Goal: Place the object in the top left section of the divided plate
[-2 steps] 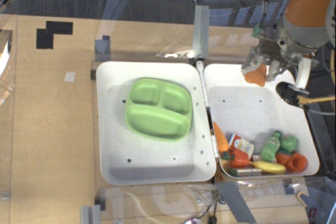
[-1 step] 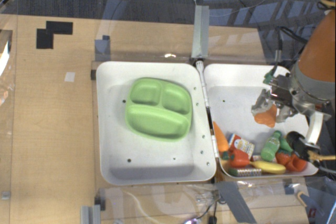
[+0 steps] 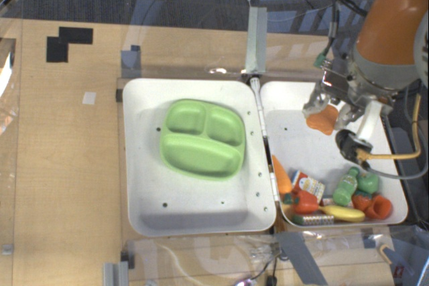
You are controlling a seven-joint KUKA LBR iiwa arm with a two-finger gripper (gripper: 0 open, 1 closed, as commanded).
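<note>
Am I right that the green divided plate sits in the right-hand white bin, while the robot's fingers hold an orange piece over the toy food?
Not quite. The camera view shows the green divided plate in the left-hand white bin, not the right. The rest holds: the fingers hold the orange piece over the right-hand white bin, where the toy food lies.
</note>
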